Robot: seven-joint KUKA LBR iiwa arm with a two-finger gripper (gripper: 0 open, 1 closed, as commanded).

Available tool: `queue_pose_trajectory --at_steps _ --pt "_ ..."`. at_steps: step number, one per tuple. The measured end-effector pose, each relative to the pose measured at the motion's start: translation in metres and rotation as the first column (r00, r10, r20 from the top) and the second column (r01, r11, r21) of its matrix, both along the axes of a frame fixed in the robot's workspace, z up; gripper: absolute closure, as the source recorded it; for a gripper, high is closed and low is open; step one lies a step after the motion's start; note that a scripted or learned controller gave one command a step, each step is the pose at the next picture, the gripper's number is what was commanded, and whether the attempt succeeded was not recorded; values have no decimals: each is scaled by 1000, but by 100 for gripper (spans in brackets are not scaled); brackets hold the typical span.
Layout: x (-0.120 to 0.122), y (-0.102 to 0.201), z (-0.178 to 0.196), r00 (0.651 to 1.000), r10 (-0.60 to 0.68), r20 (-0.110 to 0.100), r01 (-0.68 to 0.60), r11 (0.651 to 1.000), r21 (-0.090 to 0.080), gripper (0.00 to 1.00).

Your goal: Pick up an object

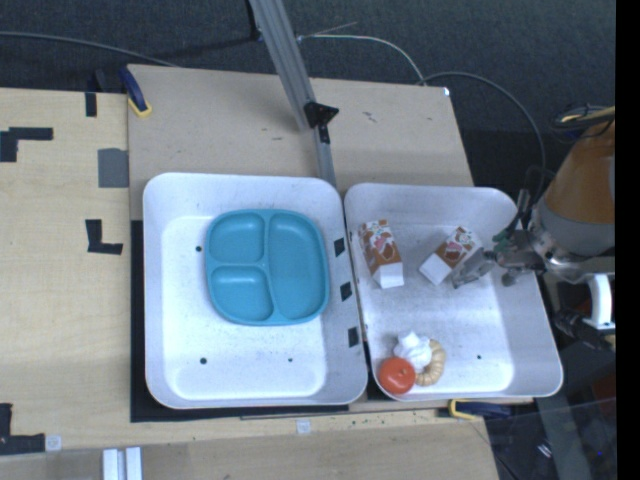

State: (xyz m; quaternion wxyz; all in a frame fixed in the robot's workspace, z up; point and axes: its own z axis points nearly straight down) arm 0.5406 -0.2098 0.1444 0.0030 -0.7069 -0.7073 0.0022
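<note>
In the right bin (520,363) lie two small white and brown cartons. One carton (381,252) is near the bin's left wall, the other carton (450,254) sits further right. A toy with a red ball, a white swirl and a tan ring (411,364) rests at the bin's front edge. My gripper (487,266) hangs low at the right side of this bin, just right of the second carton and close to its lower right corner. Nothing shows as held in it.
The left bin (170,298) holds a blue divided plate (267,266). A grey metal bar (288,53) slants over the bench behind the bins. The arm's orange band (590,183) is at the right edge. Cables run behind the right bin.
</note>
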Motion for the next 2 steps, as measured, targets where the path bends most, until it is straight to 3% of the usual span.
queue_pose_trajectory --at_steps 1,2 --pt "-2 1 -54 1000 1 1 -1 1000 0 0" --pt "0 1 -41 1000 2 4 -2 1000 0 100"
